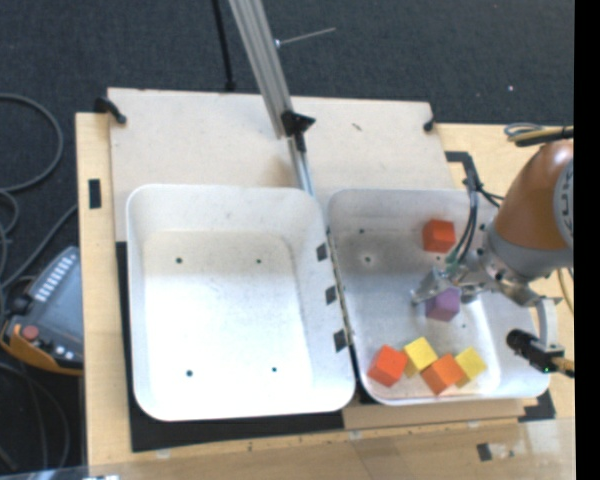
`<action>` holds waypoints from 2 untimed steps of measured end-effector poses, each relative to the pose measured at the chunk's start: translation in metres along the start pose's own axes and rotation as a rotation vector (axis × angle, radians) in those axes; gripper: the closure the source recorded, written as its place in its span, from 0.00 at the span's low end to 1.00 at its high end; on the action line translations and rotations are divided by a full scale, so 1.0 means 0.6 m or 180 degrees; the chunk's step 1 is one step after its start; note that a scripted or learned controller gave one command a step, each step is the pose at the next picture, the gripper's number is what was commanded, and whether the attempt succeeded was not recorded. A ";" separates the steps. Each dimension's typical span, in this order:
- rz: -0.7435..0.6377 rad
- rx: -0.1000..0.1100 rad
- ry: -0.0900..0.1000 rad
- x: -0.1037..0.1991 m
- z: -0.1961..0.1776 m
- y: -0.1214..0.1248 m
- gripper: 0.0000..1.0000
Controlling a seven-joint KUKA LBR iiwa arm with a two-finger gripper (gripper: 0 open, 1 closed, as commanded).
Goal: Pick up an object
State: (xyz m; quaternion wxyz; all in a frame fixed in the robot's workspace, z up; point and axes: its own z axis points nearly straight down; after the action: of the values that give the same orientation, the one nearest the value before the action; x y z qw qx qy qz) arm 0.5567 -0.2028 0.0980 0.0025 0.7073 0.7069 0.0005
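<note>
My gripper (445, 286) hangs over the middle of the right bin (380, 218), reaching in from the right. A small purple block (443, 306) lies directly beneath it, touching or nearly touching the gripper's tip, which partly covers the block's top. An orange cube (439, 236) sits apart toward the bin's back. Along the bin's front edge lie a red-orange cube (387, 365), a yellow cube (421, 353), another orange cube (444, 374) and a second yellow cube (470, 362), packed close together.
The left bin (230, 298) stands beside the right one, separated by a narrow divider. A slanted metal pole (270, 68) rises from behind the bins. Cables and a pendant (40, 318) lie off the bench at left.
</note>
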 end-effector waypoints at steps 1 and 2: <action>0.0018 -0.0011 -0.0002 -0.004 -0.019 0.003 1.00; -0.0032 0.0000 0.0017 0.131 -0.065 0.012 1.00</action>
State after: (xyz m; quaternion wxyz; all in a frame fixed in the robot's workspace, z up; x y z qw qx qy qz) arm 0.5638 -0.1241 0.1369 0.0007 0.7038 0.7104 0.0024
